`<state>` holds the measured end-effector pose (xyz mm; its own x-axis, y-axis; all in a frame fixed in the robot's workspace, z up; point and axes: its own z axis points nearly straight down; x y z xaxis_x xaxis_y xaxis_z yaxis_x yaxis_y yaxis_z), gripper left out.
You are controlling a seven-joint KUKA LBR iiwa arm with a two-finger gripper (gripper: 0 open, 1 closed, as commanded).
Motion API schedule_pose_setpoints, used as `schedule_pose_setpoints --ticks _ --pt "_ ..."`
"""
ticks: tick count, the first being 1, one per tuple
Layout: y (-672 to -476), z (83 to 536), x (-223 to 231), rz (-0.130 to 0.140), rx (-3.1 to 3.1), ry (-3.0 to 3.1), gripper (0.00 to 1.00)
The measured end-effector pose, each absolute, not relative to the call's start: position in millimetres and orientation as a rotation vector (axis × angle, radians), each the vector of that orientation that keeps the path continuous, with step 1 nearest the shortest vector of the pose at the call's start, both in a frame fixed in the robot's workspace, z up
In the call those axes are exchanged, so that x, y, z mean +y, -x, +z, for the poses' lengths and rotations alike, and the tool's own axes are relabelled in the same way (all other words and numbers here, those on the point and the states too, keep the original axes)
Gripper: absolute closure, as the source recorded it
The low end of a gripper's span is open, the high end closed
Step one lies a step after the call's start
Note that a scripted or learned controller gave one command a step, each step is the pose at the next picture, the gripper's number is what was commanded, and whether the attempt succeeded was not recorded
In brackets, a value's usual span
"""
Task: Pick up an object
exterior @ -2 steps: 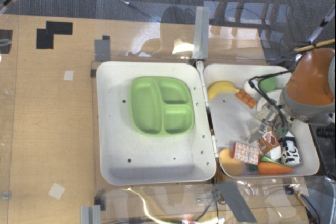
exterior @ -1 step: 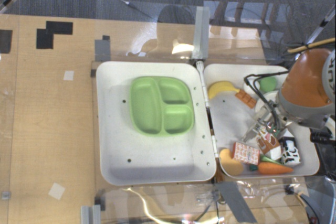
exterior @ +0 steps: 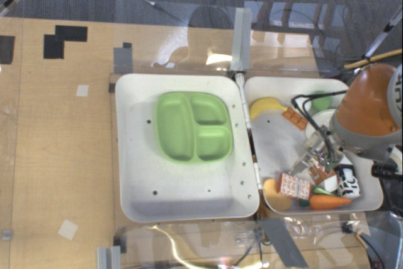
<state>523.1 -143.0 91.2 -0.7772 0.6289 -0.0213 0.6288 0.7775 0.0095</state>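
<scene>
The gripper (exterior: 313,162) hangs low in the right bin (exterior: 277,135), over a small patterned box (exterior: 295,186) beside a toy carrot (exterior: 329,201). Whether its fingers are spread or clenched, I cannot tell. The box looks light and stiff; its flat opposite sides suit a pinch.

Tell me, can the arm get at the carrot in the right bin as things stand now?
Probably yes. The carrot lies uncovered at the near edge of the right bin, just below the gripper. The patterned box beside it may crowd a grasp.
</scene>
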Motion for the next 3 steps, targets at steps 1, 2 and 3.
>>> schedule_pose_setpoints --ticks 1,2,3 --pt "-652.2 90.3 -118.3 0.002 2.863 -1.285 0.00" --pt "-573.6 90.6 -126.2 0.005 2.864 -1.260 0.00" --pt "-517.2 91.1 -160.7 0.005 2.820 -1.345 0.00"
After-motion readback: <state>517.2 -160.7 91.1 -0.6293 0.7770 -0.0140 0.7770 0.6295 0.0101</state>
